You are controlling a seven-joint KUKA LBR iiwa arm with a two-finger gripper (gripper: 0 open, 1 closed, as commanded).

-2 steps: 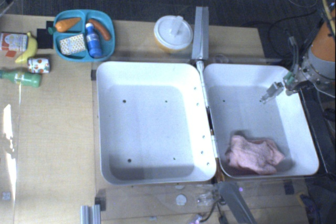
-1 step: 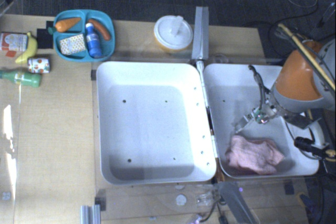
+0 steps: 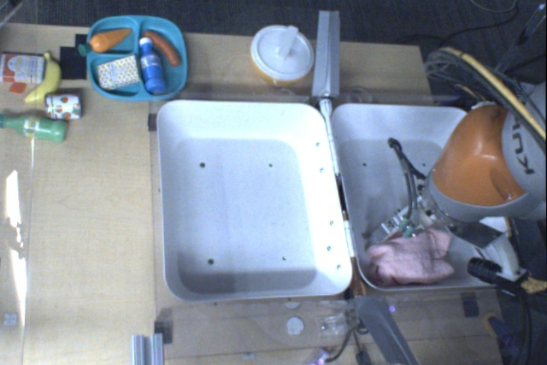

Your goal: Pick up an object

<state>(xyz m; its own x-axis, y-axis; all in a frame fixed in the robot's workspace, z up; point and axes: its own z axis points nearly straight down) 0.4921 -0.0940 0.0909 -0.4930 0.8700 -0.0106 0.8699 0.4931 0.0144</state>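
No legible writing. Crumpled pink cloth (image 3: 411, 261), soft and wrinkled, at right bin's (image 3: 376, 141) near edge; gripper (image 3: 408, 224) just above, touching; finger state impossible to tell.

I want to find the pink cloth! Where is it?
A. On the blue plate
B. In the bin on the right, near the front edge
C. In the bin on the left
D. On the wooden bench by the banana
B. The pink cloth lies crumpled in the right bin at its near edge, right under the gripper.
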